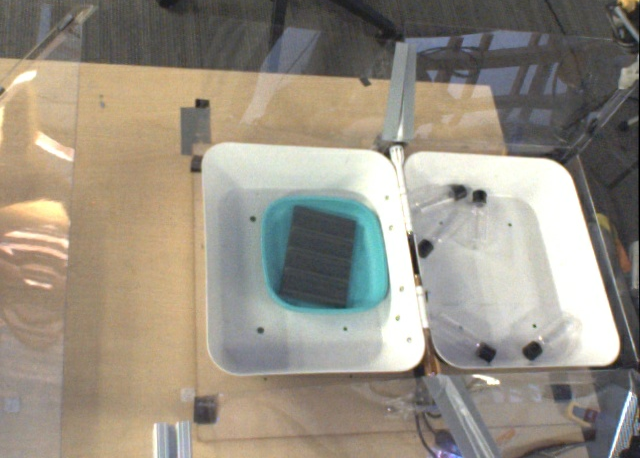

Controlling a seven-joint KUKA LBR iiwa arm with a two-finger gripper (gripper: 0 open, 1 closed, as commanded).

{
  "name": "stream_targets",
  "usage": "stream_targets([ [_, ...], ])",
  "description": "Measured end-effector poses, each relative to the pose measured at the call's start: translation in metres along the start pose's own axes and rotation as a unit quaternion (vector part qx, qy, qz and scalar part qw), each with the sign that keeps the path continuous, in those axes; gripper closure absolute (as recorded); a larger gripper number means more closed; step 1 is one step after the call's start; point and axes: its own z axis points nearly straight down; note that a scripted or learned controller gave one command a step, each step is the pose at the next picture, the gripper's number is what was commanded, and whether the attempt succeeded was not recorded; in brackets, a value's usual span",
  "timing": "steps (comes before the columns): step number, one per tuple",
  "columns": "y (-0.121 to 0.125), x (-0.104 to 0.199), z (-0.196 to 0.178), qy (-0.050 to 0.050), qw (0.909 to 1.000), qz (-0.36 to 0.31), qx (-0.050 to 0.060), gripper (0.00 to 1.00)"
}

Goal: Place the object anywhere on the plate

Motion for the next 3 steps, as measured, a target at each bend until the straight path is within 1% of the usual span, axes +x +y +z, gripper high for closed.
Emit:
stream_targets([
  [1,-0.007,-0.037,0.0,0.0,1.0,0.001,0.0,0.0],
  [2,-0.007,-0.031,0.0,0.0,1.0,-0.001,0.0,0.0],
  [3,-0.009,-0.045,0.0,0.0,1.0,0.001,0.0,0.0],
])
